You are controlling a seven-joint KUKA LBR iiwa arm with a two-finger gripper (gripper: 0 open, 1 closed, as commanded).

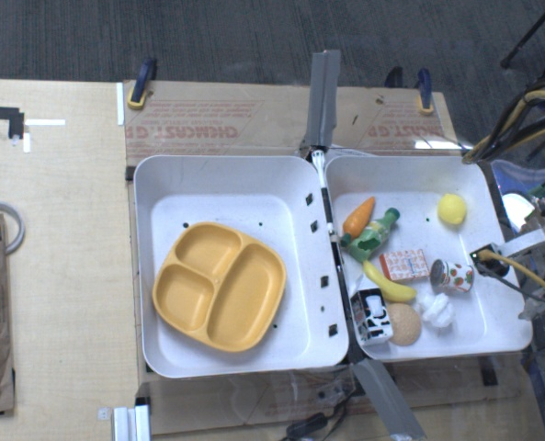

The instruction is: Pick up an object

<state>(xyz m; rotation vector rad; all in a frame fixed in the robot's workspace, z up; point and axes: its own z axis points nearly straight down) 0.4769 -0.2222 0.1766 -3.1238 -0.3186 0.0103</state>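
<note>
In the right bin (493, 338) — banana (389, 284) among clutter — end effector's state cannot be told.

Small objects cluster in the right bin (493, 333): carrot (359, 216), banana (388, 284), lemon (452, 209), can (452, 277).

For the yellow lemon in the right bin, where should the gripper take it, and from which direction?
Take the lemon across its middle, coming straight down from above. It is small and rounded, so any pair of opposite sides should serve, and it lies apart from the other items near the right bin's far corner, with free floor around it for the fingers.
</note>
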